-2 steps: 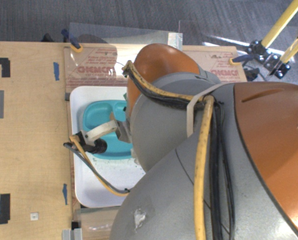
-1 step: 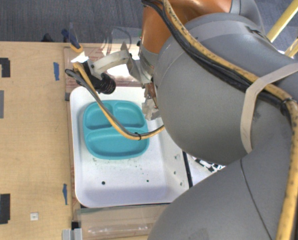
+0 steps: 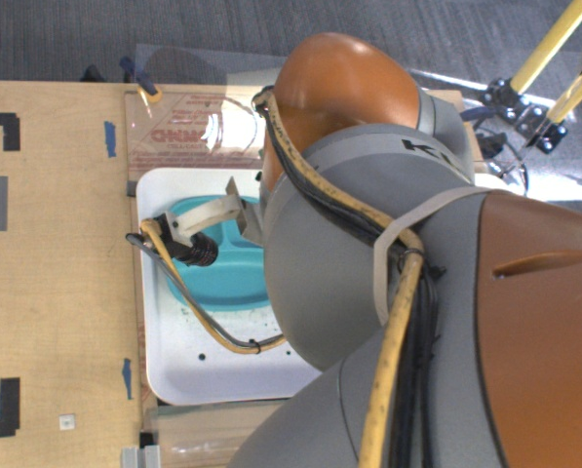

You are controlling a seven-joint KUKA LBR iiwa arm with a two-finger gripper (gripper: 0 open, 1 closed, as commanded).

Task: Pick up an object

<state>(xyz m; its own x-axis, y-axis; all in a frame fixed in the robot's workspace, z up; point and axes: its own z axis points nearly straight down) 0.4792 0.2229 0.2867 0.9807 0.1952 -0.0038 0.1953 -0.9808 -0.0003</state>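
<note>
Our gripper [image 3: 247, 224] sits low inside the white bin [image 3: 174, 359], toward its far side, with the grey arm [image 3: 368, 291] covering most of it. We cannot tell whether it is apart, together or clamped on anything, because the arm hides the working end.

Right beneath and beside the gripper, in the far half of the bin, lies a turquoise dish [image 3: 222, 266], the one object we can make out in the bin. It looks like smooth moulded plastic, shallow, with a rounded outline and a raised lip along its far edge. Its side toward the arm is covered, so we cannot judge its full shape. The near half of the bin shows bare white floor with a few small dark specks.

We judge the step to be the reach and grasp: the gripper is down at the dish, but nothing shows a hold yet. The next move seems to call for closing on the raised lip, since the flat, slick middle gives little to pinch, and then lifting straight up clear of the bin's wall.

Beyond the bin's far edge lies a clear plastic sheet [image 3: 188, 130] with red print, and off the bin's left side runs the pale wooden bench [image 3: 57, 261].
</note>
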